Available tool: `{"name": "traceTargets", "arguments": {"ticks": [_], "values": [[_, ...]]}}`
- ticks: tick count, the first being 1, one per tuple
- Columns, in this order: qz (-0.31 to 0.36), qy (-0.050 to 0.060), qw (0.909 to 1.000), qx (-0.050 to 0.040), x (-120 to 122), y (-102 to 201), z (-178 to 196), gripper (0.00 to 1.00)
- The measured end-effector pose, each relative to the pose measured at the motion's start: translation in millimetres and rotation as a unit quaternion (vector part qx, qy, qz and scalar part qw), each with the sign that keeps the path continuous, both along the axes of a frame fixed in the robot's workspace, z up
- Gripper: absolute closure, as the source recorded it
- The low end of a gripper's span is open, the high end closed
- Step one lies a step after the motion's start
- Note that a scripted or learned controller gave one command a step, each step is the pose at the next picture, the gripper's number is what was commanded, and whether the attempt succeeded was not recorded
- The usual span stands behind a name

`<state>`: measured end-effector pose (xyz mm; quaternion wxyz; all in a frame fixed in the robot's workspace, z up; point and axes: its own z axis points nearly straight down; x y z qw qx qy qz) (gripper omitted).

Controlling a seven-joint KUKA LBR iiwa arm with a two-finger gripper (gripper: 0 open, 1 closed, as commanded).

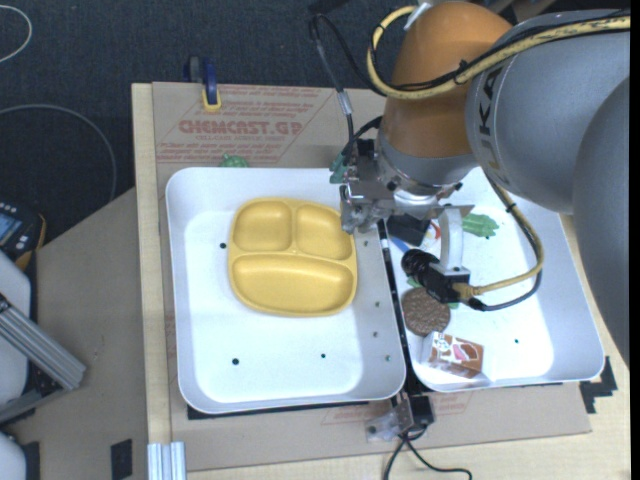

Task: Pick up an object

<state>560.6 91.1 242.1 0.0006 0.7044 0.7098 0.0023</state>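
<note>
My gripper (pixel 420 230) hanging over right bin (pixel 560 353) near divider; finger state unclear. Yellow tray (pixel 292 256) crowding left bin (pixel 190 298).

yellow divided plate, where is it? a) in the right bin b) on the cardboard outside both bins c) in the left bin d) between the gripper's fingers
c: the yellow divided plate lies flat on the floor of the left bin, in its upper half, while the arm works over the right bin.
</note>
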Motion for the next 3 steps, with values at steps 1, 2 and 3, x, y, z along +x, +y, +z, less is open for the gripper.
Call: {"name": "traceTargets", "arguments": {"ticks": [1,2,3], "values": [[-0.003,0.004,1.0000,-0.0018,-84,19,73,1.00],[-0.003,0.002,1.0000,-0.0012,-81,19,73,0.00],[-0.001,-0.007,1.0000,0.0019,-70,49,241,0.00]]}}
